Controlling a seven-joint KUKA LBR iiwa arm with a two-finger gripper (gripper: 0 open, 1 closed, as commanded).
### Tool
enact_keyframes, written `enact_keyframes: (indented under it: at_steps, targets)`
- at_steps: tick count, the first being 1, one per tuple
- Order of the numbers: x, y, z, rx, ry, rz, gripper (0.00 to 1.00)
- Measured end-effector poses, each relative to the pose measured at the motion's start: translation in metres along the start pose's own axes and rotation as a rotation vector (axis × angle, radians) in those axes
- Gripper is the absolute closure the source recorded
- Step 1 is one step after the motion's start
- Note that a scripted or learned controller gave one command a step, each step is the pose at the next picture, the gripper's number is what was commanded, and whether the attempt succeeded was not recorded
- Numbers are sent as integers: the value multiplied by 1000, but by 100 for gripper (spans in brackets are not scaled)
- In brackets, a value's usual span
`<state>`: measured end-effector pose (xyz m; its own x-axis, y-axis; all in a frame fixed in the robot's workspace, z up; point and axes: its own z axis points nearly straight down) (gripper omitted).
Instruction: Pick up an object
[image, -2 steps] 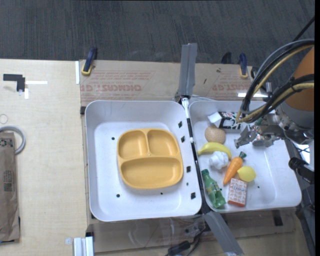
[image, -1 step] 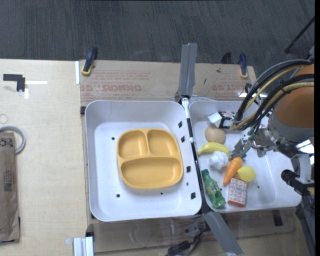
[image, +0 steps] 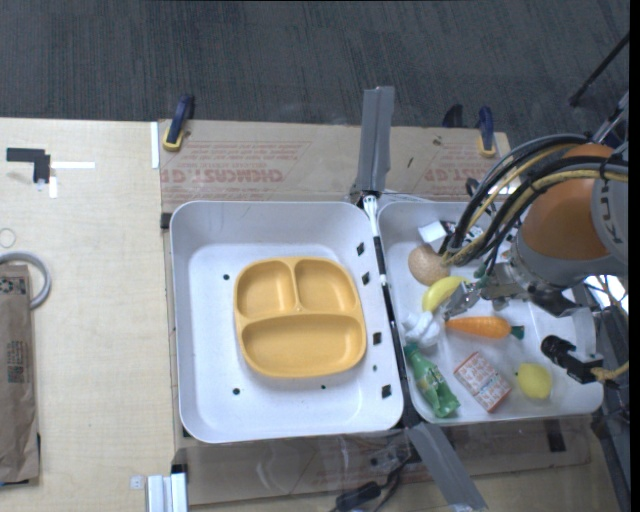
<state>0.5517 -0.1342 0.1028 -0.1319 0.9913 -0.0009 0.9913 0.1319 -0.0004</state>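
Orange carrot (image: 478, 326) lies just below the gripper (image: 478, 293) (jaw state I cannot tell), likely poised there to grab it.

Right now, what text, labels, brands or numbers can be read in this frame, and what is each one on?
Red print on the cardboard sheet behind the bins: upside down and blurred, not readable.
Dark print on the brown paper bag at the left edge: too small to read.
Red and white packet in the right bin: printing too small to read.
Nothing else bears legible text.
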Motion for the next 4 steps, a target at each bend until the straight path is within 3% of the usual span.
enact_keyframes:
  at_steps: [1,2,3,4]
  targets:
    - [-46,-63,-36,0,0,-328,0]
    - [-44,-59,7,-8,-5,-611,0]
    - [6,12,5,-12,-11,-498,0]
    - [-10,-46,-38,-1,0,-654,0]
